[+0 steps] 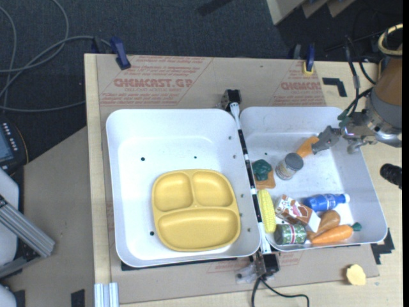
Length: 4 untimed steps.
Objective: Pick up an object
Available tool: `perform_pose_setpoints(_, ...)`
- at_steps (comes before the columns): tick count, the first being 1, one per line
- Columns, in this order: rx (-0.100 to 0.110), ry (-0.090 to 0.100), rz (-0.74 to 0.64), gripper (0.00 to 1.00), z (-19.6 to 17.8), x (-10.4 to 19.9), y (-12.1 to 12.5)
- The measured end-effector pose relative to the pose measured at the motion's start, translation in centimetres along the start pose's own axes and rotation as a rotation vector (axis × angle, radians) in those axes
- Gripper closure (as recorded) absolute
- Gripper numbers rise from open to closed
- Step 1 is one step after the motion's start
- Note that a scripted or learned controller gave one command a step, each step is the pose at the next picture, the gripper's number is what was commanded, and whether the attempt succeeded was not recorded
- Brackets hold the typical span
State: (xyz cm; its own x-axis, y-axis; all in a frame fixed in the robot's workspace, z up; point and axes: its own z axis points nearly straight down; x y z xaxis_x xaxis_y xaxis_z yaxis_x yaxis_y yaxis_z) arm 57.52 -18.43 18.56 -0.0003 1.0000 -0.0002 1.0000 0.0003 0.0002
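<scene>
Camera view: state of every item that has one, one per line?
yellow divided plate: upright, in left bin.
grey-capped jar: upright, in right bin, apart from the pile.
corn cob: lying along the right bin's left wall.
blue bottle: on its side.
carrot: lying flat at the front.
pincer: above the right bin, by an orange piece.

- The light is even and fairly bright, falling from overhead; the two white bins [172, 130] come out clean and nearly washed pale.
- Shadows are soft and short: a faint one sits under the yellow divided plate [195, 210], another along the bin walls.
- The dark floor beyond the bench [96, 171] stays dim and grainy.
- Small toys in the right bin look slightly soft, their labels unreadable.
- The arm [386, 101] at the right is a little blurred.
</scene>
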Motion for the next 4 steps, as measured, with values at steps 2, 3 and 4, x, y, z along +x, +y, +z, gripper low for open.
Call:
perform_pose_setpoints(2, 0.003, 0.001, 0.000, 0.00, 10.3, 2.5, 2.0)
perform_pose_setpoints(3, 0.004, 0.002, 0.003, 0.00, 10.1, 0.5, -1.2)
perform_pose_setpoints(4, 0.000, 0.000, 0.001, 1.00, 9.1, 0.6, -1.0)
